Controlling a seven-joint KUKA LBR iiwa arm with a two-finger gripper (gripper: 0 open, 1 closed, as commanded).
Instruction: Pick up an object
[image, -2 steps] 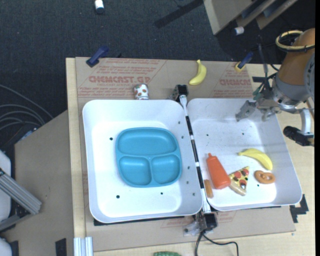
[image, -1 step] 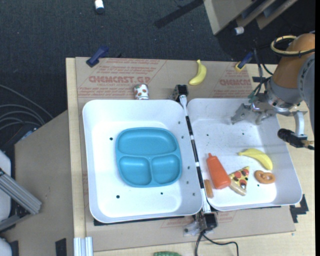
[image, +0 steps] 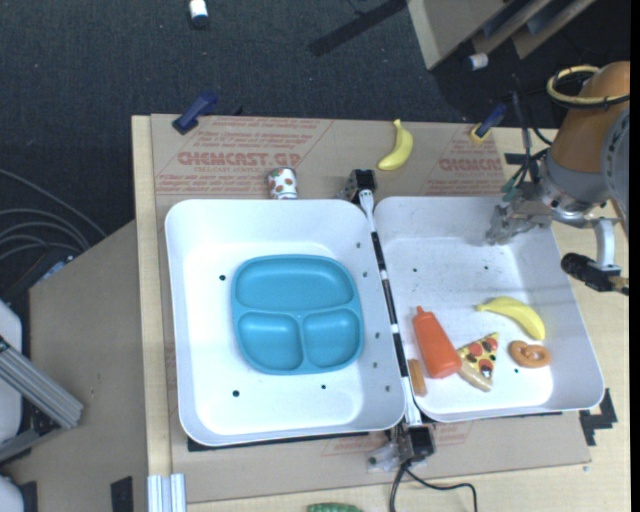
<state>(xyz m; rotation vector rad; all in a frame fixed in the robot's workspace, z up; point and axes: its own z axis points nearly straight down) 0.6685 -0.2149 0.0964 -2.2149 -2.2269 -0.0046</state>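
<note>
The right bin (image: 450, 240) holds an orange bottle (image: 435, 343) lying down, a pizza slice (image: 480, 360), a yellow banana (image: 515, 315) and a small donut (image: 528, 354), all in its near half. A small brown piece (image: 417, 376) lies by the bottle at the bin's left wall. My gripper (image: 505, 225) hangs over the far right part of this bin, well apart from the objects, with nothing seen in it.
The left bin (image: 200, 250) holds a blue divided plate (image: 297, 312). On the bench behind the bins lie a second banana (image: 397, 148) and a small patterned can (image: 283, 182). Blue clamps (image: 195, 112) sit at the board's far edge.
</note>
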